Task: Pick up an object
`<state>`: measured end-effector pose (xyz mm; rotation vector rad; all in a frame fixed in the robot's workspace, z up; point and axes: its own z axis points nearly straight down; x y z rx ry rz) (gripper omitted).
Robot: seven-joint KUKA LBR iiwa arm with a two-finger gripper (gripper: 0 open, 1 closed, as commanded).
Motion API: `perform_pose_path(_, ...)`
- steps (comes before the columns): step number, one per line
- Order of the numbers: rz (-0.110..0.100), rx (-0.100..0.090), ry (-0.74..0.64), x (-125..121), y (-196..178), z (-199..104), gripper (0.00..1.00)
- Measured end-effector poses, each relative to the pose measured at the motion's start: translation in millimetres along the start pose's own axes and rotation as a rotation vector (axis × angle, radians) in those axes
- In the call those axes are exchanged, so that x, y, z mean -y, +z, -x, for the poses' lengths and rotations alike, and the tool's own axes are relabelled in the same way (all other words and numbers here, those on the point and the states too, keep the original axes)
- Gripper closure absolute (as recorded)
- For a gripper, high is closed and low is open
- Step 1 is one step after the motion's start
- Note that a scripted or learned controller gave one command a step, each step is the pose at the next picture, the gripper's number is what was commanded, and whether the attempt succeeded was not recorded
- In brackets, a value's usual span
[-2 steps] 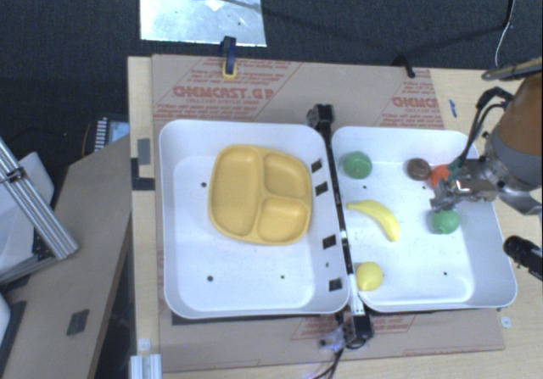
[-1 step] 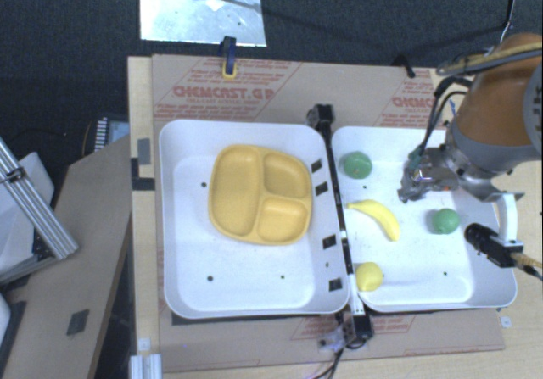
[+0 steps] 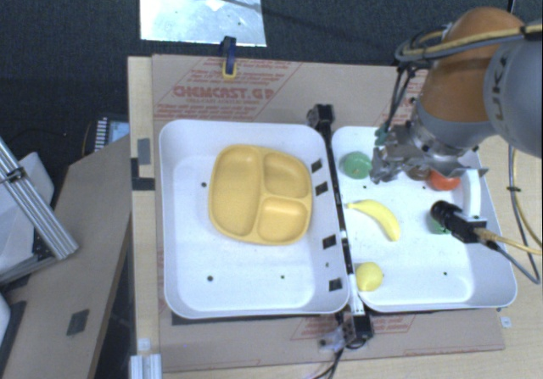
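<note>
I can't tell from here how my gripper point(image 3: 383, 167) is set. It hangs low in the right bin point(image 3: 424, 284), just beside the green ball point(image 3: 355, 165). The ball could roll away if bumped. My arm point(image 3: 475, 72) leans in from the upper right.

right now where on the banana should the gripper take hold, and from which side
Grip the banana across its middle, coming straight down from above. It lies flat on the right bin's floor, curved, running from upper left to lower right, with bare floor on both long sides for the fingers. The middle looks thickest, and the ends taper.
</note>
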<state>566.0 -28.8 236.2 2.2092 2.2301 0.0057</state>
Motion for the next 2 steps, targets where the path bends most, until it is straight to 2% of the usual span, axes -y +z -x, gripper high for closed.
perform_pose_path(2, 0.0, -0.001, 0.0, -56, 0, -97, 1.0)
